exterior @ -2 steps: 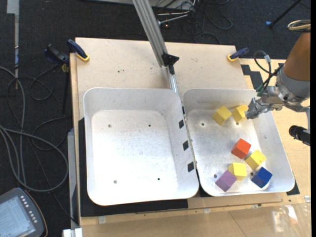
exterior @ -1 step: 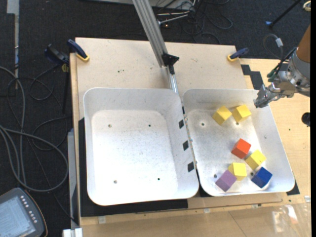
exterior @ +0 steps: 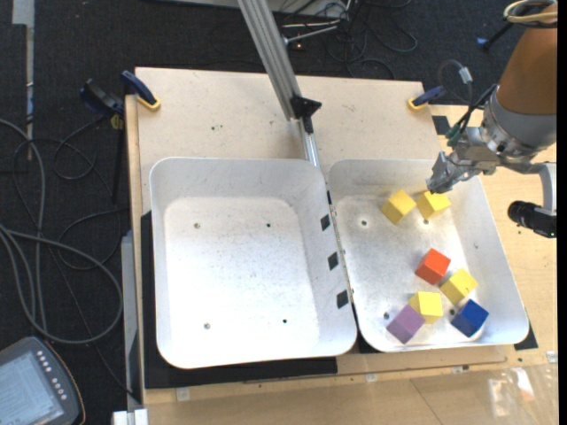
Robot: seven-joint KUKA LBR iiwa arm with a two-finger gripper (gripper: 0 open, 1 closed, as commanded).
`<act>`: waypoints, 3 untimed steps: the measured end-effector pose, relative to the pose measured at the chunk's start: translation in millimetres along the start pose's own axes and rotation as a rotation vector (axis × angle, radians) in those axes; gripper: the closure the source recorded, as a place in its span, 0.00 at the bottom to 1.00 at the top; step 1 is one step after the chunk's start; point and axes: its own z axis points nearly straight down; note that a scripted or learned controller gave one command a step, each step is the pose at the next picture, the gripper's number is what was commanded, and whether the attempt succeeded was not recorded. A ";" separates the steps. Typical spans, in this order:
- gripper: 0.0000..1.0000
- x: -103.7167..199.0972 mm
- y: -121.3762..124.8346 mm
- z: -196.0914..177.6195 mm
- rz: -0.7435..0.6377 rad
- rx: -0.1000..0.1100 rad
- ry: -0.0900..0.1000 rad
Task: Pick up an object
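- Yellow cube point(exterior: 433, 204) is lying in the right bin point(exterior: 496, 237), just beside another yellow cube point(exterior: 399, 206).
- Gripper point(exterior: 440, 182) is hovering at its upper edge; grip unclear, nothing visibly held.
- Risk: fingers nudging it aside.

robotics lab: plywood worktop point(exterior: 266, 104) clamped at its far corners, loose cables point(exterior: 53, 237) on dark carpet, aluminium camera mast point(exterior: 266, 42), teach pendant point(exterior: 35, 388) at near-left.
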 end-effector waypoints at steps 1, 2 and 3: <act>1.00 60.3 7.9 -0.7 -0.002 0.000 0.001; 1.00 114.7 25.3 14.6 -0.001 0.000 0.001; 1.00 163.7 37.1 25.6 -0.001 0.000 0.001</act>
